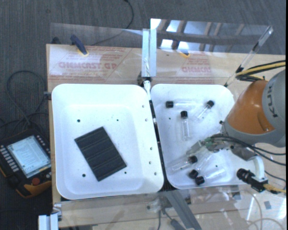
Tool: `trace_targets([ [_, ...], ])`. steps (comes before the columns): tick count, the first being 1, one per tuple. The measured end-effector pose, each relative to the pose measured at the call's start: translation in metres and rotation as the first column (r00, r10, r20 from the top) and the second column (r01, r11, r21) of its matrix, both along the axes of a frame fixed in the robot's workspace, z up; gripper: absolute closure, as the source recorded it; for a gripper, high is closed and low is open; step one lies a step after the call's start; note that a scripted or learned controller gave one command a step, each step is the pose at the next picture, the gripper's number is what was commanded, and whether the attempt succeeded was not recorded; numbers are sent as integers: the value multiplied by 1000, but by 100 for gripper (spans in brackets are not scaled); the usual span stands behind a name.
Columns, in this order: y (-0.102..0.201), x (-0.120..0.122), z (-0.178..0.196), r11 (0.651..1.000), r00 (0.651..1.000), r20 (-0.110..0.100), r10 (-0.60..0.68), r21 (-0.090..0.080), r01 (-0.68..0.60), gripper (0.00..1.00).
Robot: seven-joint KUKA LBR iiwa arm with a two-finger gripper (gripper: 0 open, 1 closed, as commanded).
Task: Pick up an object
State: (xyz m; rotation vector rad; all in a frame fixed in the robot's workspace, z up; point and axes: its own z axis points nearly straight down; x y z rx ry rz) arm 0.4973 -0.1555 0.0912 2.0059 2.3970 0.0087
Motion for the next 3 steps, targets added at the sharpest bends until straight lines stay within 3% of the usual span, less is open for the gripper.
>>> trace_targets([
  [1,1,2,10,1000,1000,5,0,1,0,100],
  [2,1,2,10,1000,1000,4,0,1,0,0],
  [3,-56,58,0,999,999,-6,-50,13,50,0],
])
